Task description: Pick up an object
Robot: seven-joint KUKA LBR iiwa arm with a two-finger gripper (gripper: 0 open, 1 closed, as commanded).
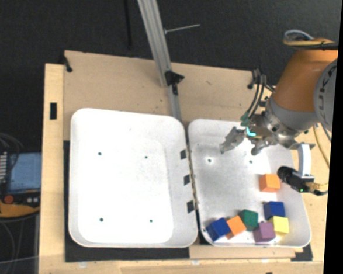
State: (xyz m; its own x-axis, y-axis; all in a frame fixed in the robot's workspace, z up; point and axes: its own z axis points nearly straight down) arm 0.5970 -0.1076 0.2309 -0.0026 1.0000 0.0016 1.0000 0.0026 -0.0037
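The gripper (243, 142) hung over the upper part of the right bin (215, 177), its two fingers spread apart with nothing between them, one tip reaching toward nine o'clock and the other pointing down toward six; that spread seemed to suit an approach rather than a carry. The grey arm with its orange band (301, 78) came in from three o'clock, which probably explains why the wrist sat high in the bin and tilted inward. All the candidate objects lay well apart from the gripper, gathered toward the bin's five o'clock corner. An orange block (269, 182) sat alone at about four o'clock from the fingers, the nearest of them and the most open to a grasp. Lower down, a blue block (274, 209) and a yellow block (281, 224) stood close together, with a purple block (264, 231) just beside the yellow one. Along the bottom wall a green block (249, 218), a second orange block (235, 225) and a second blue block (218, 229) were packed in a row, apparently touching, likely having slid against the wall; such crowding would leave the fingers little room. The left bin (127, 177) lay at nine o'clock across the divider. No object had yet been lifted, so the pick was not yet begun.
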